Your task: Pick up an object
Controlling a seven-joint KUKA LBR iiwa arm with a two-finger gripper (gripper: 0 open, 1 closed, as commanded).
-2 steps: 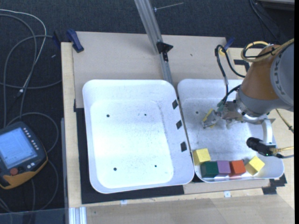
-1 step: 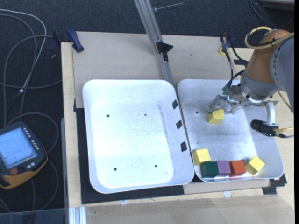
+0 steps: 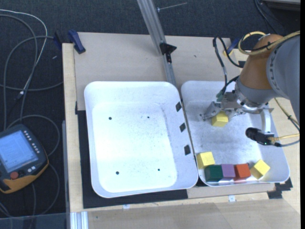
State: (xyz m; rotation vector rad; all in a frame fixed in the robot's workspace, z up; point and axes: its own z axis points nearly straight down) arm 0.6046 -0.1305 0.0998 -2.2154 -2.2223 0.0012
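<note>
I am hanging my pincer [image 3: 220, 112] over the right-hand bin [image 3: 281, 168], right at a yellow block [image 3: 220, 120] that sits apart from the others near the bin's upper middle. From this slant the block seems to be lying just under my tip, but whether I have any real hold on it, I cannot tell; my wrist is covering too much of the view. So I am treating it as not yet secured. To do this well, I am thinking the block needs to sit squarely in my grasp, with flat faces taking the squeeze rather than corners, or it may twist and squirt out. I am also judging that any lift should go straight up and slowly. The other pieces, a second yellow block [image 3: 206, 159], a green block [image 3: 214, 172], a purple block [image 3: 228, 171], an orange block [image 3: 242, 171] and a yellow cube [image 3: 261, 168], are lying along the bin's near edge, well clear of me.
</note>
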